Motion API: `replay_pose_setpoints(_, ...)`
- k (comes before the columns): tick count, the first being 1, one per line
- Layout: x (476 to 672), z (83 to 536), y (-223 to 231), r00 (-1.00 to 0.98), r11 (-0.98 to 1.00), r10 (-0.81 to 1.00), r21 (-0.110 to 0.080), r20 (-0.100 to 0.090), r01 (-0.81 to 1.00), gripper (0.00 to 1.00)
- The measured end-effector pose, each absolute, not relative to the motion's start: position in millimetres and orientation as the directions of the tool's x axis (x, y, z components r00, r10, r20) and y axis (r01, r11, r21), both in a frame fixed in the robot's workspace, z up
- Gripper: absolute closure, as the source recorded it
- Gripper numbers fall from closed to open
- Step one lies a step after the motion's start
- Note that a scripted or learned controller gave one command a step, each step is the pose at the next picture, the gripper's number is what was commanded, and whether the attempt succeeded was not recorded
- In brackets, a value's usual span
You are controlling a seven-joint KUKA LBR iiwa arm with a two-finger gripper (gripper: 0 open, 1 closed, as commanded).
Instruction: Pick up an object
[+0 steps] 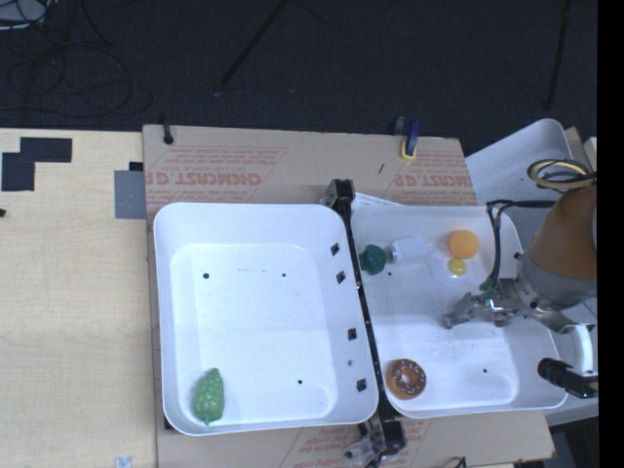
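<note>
A fixed camera looks down at a slant on two shallow white bins side by side on a cardboard-covered bench. The left white bin (185, 232) holds one thing: a bumpy green lump of soft-looking plastic (208, 396), lying in its near left corner. The right white bin (492, 393) holds several small things. A dark green round ball (372, 258) lies near the divider at the far side, touching or just beside a clear, pale plastic piece (414, 251). Further right sits an orange ball (464, 244), with a small yellow object (456, 267) just below it. A brown ring-shaped toy doughnut with pale speckles (406, 378) rests near the front edge.

The grey arm with its orange band reaches in from the right. Its metal two-finger gripper (456, 316) hangs over the middle of the right bin, pointing left, over bare bin floor. Nothing is seen between the fingers, and whether they are spread or closed cannot be told from this angle.

No object is picked yet. To do the step well, the arm would likely need to choose one target standing apart from its neighbours; the doughnut looks easiest, being flat and alone. The gripper should centre over it, straddle the ring's rim, descend squarely, then close before lifting. The balls may roll away if nudged.
</note>
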State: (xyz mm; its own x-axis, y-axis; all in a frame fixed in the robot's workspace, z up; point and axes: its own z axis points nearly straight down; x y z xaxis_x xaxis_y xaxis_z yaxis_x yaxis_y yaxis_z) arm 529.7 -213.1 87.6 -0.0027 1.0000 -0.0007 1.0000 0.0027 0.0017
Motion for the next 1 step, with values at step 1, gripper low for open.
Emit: replay_pose_setpoints(1,492.3,185.3,-189.2,-0.001,0.001,1.0,0.004,0.0,1.0,0.0)
